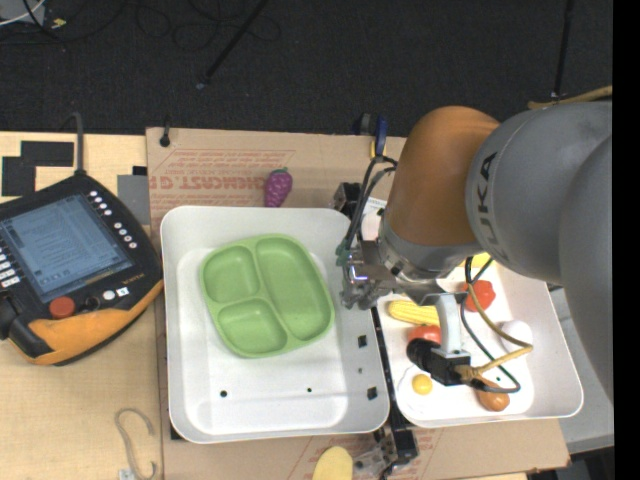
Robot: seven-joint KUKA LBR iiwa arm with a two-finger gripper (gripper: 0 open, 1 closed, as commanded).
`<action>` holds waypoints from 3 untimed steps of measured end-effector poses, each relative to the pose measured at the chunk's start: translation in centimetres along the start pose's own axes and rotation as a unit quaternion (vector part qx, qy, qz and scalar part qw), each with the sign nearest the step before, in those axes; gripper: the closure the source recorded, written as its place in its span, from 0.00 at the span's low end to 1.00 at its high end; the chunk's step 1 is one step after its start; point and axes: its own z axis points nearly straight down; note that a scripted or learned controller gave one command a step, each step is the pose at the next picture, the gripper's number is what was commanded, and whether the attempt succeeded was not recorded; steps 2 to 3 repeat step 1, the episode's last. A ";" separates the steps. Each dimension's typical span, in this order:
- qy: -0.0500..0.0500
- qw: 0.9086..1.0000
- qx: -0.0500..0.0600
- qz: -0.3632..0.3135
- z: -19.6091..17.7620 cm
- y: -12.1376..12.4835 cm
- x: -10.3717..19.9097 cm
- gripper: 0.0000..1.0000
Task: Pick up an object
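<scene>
Fixed overhead cam, slanted onto bins (pixel 190 268)

"KUKA" lettering on grey arm (pixel 500 193), red print on cardboard (pixel 215 173) unreadable

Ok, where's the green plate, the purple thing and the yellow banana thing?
green divided plate (pixel 266 296): camera view, on the ridge between its compartments.
purple toy (pixel 278 187): camera view, middle of its body.
yellow banana-like toy (pixel 410 313): camera view, its left part.
</scene>
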 end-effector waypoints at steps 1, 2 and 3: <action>0.000 1.000 -0.001 0.000 -2.0 0.4 0.5 1.00; 0.000 1.000 -0.001 0.000 -2.0 0.4 0.5 1.00; 0.000 1.000 -0.001 0.000 -2.0 0.4 0.5 1.00</action>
